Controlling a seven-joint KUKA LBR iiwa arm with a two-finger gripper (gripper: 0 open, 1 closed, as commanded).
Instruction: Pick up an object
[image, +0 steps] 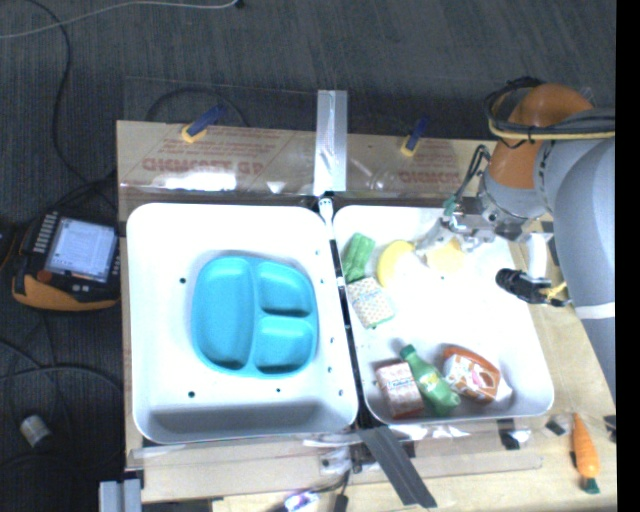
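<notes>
Over right bin (520, 330) | tool (452, 228) above yellow object (445, 256)

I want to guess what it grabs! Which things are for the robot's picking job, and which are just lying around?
For the job: gripper, yellow lemon, green bottle, green packet, orange packet.

Lying about: blue tray, handheld screen, orange tool.

Grey arm (590, 230) (orange wrist band)
</notes>
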